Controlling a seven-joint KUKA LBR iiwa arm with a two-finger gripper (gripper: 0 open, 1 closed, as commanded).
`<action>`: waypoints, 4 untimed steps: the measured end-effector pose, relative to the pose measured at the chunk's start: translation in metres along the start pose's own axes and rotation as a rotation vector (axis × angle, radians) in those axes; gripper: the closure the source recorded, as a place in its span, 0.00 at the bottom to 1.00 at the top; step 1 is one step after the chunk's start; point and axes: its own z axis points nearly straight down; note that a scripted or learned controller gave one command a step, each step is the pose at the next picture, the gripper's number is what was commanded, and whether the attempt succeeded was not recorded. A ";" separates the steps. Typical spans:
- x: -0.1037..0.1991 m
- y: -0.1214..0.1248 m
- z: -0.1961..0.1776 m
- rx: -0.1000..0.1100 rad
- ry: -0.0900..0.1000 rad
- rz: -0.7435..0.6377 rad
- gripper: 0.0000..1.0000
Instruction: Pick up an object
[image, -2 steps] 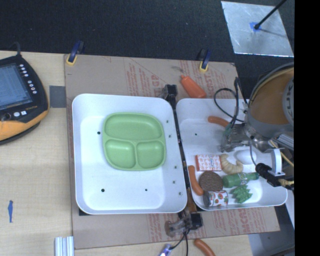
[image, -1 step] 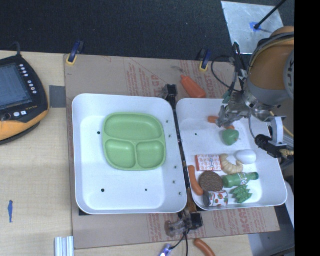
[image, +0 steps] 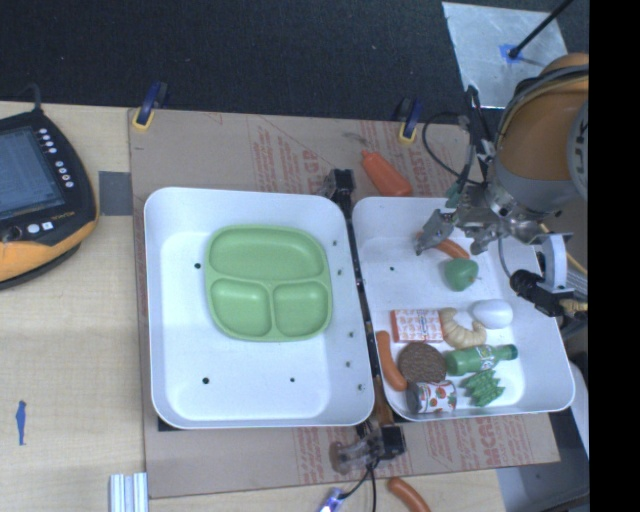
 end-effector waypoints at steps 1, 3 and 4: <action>-0.042 -0.004 0.086 -0.001 -0.002 -0.002 0.00; -0.091 0.052 0.026 -0.003 -0.001 0.002 0.00; -0.038 0.051 0.105 0.002 0.000 -0.001 0.00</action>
